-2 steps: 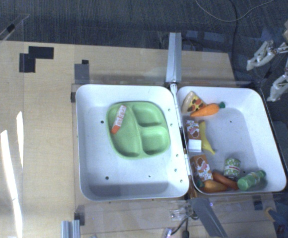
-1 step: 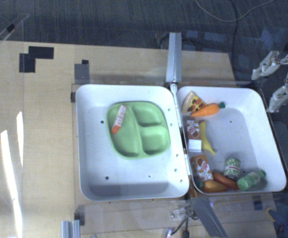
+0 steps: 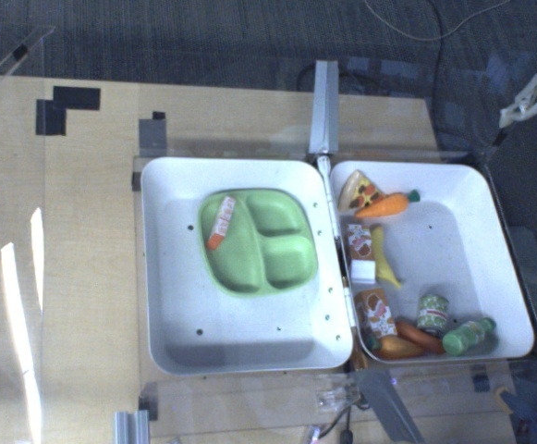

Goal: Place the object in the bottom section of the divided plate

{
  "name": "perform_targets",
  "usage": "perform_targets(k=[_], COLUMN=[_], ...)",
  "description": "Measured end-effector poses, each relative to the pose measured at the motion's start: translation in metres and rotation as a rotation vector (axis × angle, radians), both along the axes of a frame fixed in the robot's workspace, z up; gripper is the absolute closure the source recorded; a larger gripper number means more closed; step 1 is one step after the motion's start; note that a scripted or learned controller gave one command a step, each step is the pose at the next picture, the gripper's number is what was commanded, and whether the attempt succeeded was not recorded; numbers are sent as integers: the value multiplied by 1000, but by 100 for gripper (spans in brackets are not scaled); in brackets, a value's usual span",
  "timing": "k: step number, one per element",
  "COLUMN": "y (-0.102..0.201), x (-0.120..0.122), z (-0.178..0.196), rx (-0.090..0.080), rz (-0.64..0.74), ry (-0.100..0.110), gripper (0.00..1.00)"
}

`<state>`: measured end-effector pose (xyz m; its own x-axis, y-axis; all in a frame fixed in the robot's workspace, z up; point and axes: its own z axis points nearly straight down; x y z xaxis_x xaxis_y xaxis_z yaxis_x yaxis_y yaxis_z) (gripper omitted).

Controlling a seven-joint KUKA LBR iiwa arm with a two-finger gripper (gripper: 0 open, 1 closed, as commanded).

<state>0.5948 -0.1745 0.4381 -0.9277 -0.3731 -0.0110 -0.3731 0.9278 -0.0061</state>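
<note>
Pale wooden bench [image 3: 65, 340] across the left and centre, dark floor beyond it along the top. On the bench, two shallow white bins side by side and touching along one shared edge: left bin [image 3: 240, 340] and right bin [image 3: 476, 248]. Rising from the far end of that shared edge, an upright grey metal post [image 3: 324, 109]. Inside the left bin, slightly toward its far side, a green divided plate [image 3: 282, 215] lying flat, with one long section down its left and two smaller sections on its right, one above the other. In the long left section, close to the upper left rim, a small white and orange-red packet [image 3: 220, 222], tilted, resting on the plate and well apart from the two right sections. Along the left wall of the right bin, from far to near: a pizza slice [image 3: 359, 192] touching an orange carrot [image 3: 384, 205], a printed packet [image 3: 359, 240], a yellow banana [image 3: 384, 259] just beside a small white block [image 3: 362, 270], then a second printed packet [image 3: 375, 308]. Along the near wall of the same bin: a red-orange sausage shape [image 3: 408, 339], a green can [image 3: 433, 313] standing upright, and a green bottle [image 3: 468, 336] lying on its side. On the bench at far left, black tape marks [image 3: 65, 104]. Claw state: impossible to tell.
</note>
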Motion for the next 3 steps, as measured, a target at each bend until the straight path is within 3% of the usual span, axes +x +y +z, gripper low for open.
perform_targets(k=[1,2,3], y=[-31,-29,-29], x=[-3,31,37], z=[1,0,0], rx=[-4,-7,-10], rz=[320,668,998], ry=[0,1,1], gripper=[0,0,0])
